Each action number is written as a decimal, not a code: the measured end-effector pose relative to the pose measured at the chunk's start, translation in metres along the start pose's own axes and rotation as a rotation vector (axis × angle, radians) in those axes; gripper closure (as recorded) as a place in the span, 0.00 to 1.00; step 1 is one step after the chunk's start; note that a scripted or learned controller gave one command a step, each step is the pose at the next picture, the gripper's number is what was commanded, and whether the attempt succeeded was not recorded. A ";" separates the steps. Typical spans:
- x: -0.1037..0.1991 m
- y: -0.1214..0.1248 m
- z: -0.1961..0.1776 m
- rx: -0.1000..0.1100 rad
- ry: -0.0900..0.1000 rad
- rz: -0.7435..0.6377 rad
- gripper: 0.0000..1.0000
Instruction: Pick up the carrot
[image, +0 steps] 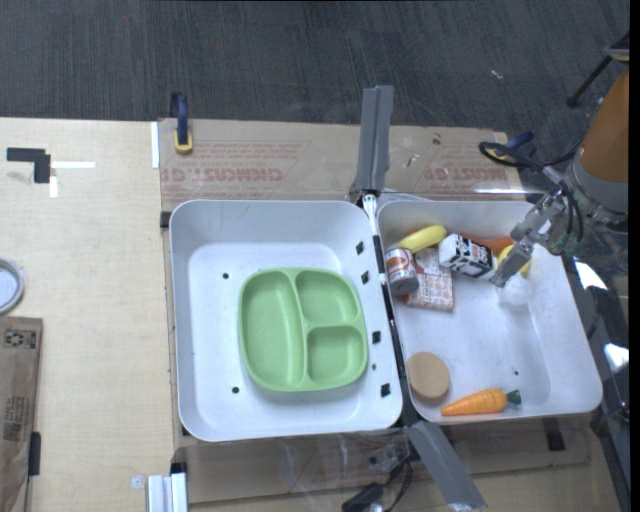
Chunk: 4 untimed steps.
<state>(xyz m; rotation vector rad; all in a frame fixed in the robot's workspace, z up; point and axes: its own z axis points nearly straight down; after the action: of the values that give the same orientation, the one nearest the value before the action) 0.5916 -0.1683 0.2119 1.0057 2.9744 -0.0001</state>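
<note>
We see the carrot (478, 402) lying near the front edge of the right bin (560, 400), just right of a round tan disc (429, 375). The claw (515, 262) hangs over the bin's back right area, well apart from the carrot; its state we cannot tell. A green divided plate (300, 328) sits in the left bin (200, 300).

This looks like a robot lab. A light wooden bench (80, 240) holds two shallow white plastic bins (190, 300), taped-down brown cardboard (260, 160), a blue and yellow clamp (180, 122), and loose black cables (505, 150).
</note>
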 end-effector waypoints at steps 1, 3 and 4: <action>0.085 -0.001 0.120 0.000 0.002 -0.044 0.00; 0.063 -0.104 -0.008 -0.001 0.001 -0.350 0.00; 0.058 -0.110 0.118 -0.003 -0.001 -1.079 0.00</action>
<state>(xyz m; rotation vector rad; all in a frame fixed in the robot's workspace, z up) 0.4787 -0.2206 0.0934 -0.6654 3.0674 0.0023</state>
